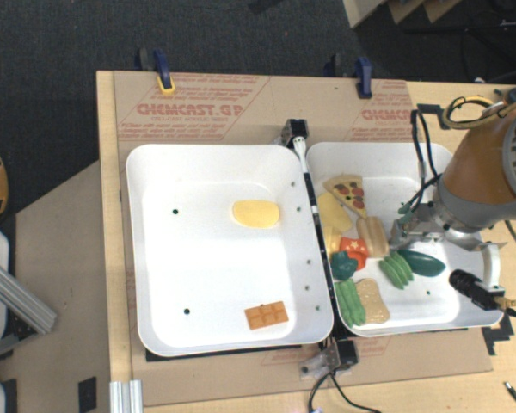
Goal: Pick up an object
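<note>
My gripper [409, 229] hangs low over the middle of the right bin [387, 163], below the orange band of the arm [486, 166]. Directly beneath and beside it lie a dark green vegetable [425, 263] and a lighter ribbed green piece [396, 270]. To its left lies a tan bread stick [372, 235]. Further left sit a red and orange piece [354, 249], a teal pepper [343, 268], a pale yellow piece [332, 214] and a pizza slice [347, 191]. A green pod [351, 303] and a beige cracker [375, 303] rest at the front. The arm hides part of the bin's right side.
The left bin [155, 231] holds a yellow oval [256, 213] near its middle and an orange waffle piece [267, 315] near its front edge. A black divider rail [308, 205] runs between the bins. Cables [426, 157] hang at the arm's left.
</note>
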Available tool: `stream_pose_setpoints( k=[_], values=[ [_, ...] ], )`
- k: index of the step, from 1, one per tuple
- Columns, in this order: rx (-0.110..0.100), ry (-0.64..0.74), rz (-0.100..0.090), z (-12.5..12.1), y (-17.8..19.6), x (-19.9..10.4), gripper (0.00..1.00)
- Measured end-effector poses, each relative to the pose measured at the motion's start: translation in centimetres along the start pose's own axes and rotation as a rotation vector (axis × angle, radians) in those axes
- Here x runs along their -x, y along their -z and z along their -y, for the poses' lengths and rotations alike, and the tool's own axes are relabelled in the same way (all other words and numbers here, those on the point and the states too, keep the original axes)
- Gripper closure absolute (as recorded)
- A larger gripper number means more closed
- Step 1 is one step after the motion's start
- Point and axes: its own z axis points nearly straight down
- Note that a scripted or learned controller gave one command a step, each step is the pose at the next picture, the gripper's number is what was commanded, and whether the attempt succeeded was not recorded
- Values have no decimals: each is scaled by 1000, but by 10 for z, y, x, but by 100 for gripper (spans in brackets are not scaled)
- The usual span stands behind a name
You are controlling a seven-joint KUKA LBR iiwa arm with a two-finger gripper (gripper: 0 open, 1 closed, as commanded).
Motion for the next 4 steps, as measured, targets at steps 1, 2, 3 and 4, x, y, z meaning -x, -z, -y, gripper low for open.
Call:
stream_pose_setpoints(
  k=[1, 2, 3, 4],
  values=[
    [16, 8, 4, -108, 2, -25, 100],
    [16, 9, 1, -125, 107, -105, 100],
    [13, 7, 1, -123, 201, -166, 100],
    [10, 4, 1, -103, 290, -196, 100]
  ],
)
